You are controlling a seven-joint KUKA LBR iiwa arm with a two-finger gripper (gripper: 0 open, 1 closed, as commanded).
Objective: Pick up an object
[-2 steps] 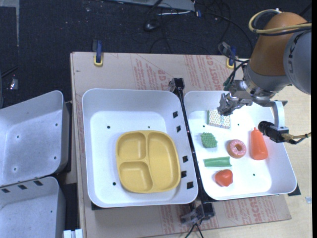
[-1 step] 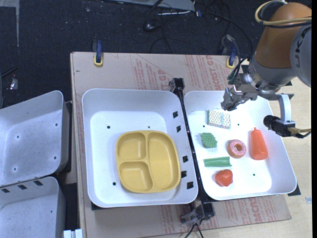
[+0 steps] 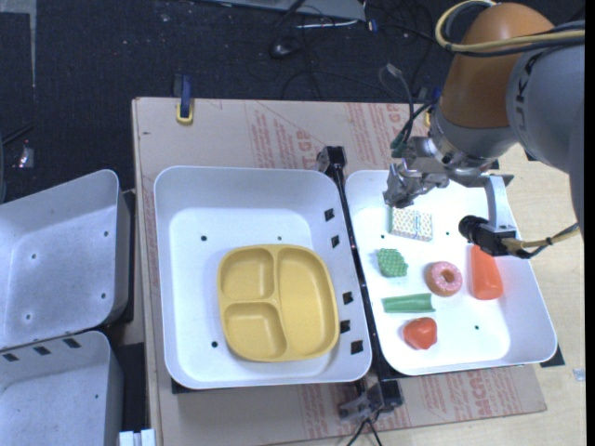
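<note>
Several small toys lie loose in the right bin, easy pickings; the jaws of the gripper hang just above the checkered block, their state unclear.

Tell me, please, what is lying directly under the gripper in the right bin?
A small white patterned packet lies just below the gripper, on the right bin floor. Its upper edge is covered by the gripper, so contact cannot be judged.

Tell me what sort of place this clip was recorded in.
Most likely a robotics lab bench set up for picking trials: an industrial arm reaches over two white bins, toy food like a donut fills one, and loose cables lie on the dark floor.
</note>
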